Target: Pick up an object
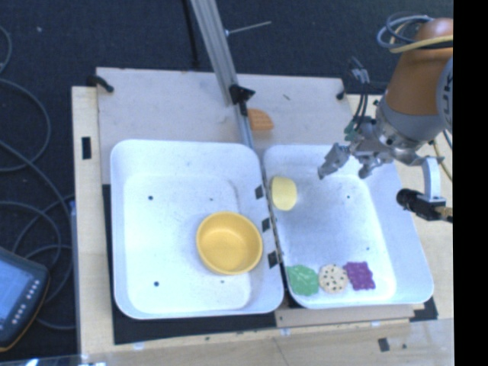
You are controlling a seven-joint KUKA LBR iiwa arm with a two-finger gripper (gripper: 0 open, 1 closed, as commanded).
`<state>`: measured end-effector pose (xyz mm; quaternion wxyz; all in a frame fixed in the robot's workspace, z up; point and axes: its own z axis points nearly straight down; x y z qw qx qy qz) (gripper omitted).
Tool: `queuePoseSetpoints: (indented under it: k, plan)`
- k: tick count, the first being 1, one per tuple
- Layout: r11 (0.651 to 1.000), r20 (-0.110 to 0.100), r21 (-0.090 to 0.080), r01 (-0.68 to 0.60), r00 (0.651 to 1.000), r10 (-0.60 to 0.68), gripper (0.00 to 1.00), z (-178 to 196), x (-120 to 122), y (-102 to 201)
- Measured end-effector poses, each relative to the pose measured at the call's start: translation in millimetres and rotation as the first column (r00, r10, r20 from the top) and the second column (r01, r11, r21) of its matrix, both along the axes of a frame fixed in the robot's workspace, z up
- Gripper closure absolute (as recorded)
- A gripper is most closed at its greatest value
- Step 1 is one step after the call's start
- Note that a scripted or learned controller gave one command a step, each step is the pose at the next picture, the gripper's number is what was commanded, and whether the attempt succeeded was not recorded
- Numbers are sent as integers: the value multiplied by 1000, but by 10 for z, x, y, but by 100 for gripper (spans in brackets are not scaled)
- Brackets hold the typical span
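Worktop (pixel 175 101), pale board, carrying two shallow white bins side by side. Left bin (pixel 152 174) holds a yellow bowl (pixel 229 242), upright, toward the corner nearest the right bin's near end. Right bin (pixel 396 258) serves as the landmark for what follows. The arm (pixel 418 82), grey with an orange band, enters over the bin's far right corner. A slanted metal rail (pixel 217 48) runs down to the far end of the gap between the bins, and an orange object (pixel 260 120) lies on the worktop just beyond the right bin's far left corner. The gripper (pixel 352 165) hangs above the bin's far edge, its two fingers spread apart with nothing between them. A pale yellow object (pixel 284 193) lies against the bin's left wall, toward the far end, well apart from the gripper. Along the bin's near wall sit three small items in a row, touching or nearly so: a green piece (pixel 303 279) at the left corner, a speckled cookie (pixel 332 278) in the middle, and a purple piece (pixel 359 275) on the right.
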<state>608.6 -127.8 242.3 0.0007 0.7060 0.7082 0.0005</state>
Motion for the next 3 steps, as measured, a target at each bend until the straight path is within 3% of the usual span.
queuePoseSetpoints:
  k: [1,3]
  plan:
    - [1000,0,0,1,1000,-1,0,0,0,0]
    - [1000,-4,-2,6,1000,-6,0,-1073,-12,26]
